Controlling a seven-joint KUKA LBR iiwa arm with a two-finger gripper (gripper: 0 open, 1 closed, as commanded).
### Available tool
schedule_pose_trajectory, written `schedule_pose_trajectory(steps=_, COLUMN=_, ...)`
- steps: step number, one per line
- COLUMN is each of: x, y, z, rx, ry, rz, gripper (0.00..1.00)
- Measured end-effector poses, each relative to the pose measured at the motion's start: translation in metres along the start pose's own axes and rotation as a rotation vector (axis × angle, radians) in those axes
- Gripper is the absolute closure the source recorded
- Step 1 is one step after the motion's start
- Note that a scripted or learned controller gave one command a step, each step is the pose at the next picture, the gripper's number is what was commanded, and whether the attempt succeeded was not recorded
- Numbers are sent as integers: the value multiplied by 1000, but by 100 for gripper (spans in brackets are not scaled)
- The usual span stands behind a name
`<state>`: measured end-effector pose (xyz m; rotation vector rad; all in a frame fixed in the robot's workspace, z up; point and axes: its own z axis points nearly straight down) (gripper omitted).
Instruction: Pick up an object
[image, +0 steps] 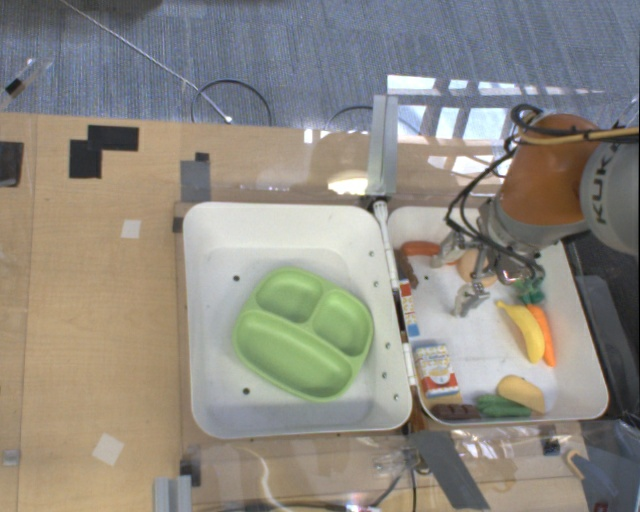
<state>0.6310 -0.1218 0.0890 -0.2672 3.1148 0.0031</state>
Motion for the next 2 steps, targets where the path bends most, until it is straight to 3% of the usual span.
schedule_pose_trajectory(steps=1, x=-35, y=21, z=0, rx=9, ry=53, rz=145, gripper=0)
schedule_pose_trajectory(steps=2, x=28, y=27, z=-1, rx=4, ry=4, rz=212, gripper=0)
